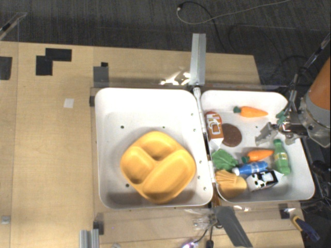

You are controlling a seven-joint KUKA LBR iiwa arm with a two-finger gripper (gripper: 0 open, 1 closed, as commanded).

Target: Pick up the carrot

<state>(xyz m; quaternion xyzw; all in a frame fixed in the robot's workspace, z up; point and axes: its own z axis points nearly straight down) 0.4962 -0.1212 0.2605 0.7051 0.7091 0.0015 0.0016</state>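
Two white bins on the bench [46,154], arm over the right one.
The left bin [111,112] holds a yellow divided dish [158,165]. The right bin [297,187] holds toys: the carrot [250,111] lies near its far wall, apart from the jaws [269,132], which hang open and bare.

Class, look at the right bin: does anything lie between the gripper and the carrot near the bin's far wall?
Nothing visible does. The gripper hangs over bare bin floor, and the carrot lies just beyond it toward the far wall. The brown disc sits off to the side.
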